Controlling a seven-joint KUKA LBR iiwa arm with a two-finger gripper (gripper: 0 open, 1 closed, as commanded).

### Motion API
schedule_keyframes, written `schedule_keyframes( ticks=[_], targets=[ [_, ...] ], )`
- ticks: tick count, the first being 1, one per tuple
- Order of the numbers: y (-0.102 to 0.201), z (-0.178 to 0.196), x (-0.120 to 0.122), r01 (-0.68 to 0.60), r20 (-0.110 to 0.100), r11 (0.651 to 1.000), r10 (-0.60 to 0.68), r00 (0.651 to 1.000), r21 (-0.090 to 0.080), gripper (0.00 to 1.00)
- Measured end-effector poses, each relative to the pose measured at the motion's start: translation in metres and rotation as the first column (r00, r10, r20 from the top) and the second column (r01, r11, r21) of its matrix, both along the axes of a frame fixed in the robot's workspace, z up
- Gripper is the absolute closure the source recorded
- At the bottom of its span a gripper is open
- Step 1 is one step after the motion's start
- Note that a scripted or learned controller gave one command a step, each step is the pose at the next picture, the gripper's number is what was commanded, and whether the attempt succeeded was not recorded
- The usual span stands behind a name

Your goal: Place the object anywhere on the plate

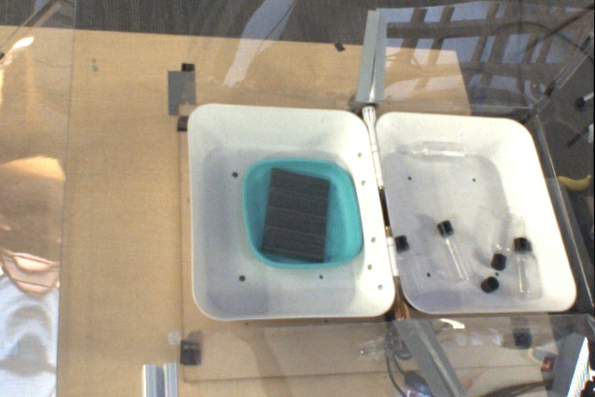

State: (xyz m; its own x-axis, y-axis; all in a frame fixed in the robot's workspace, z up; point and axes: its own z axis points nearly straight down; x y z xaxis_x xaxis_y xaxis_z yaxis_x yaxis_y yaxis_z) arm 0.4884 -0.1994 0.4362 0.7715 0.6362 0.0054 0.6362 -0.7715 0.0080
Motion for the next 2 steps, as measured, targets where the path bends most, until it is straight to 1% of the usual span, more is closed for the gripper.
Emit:
schedule_keyframes(
  ticks=[1, 2],
  targets=[
    [0.0, -0.0003, 0.0001, 0.1, 0.0, 0.995, -0.1, 0.995, 0.002, 0.0],
    [-0.0064, -0.0005, -0.0002, 0.237, -0.001, 0.972, -0.237, 0.972, 0.003, 0.0]
  ],
)
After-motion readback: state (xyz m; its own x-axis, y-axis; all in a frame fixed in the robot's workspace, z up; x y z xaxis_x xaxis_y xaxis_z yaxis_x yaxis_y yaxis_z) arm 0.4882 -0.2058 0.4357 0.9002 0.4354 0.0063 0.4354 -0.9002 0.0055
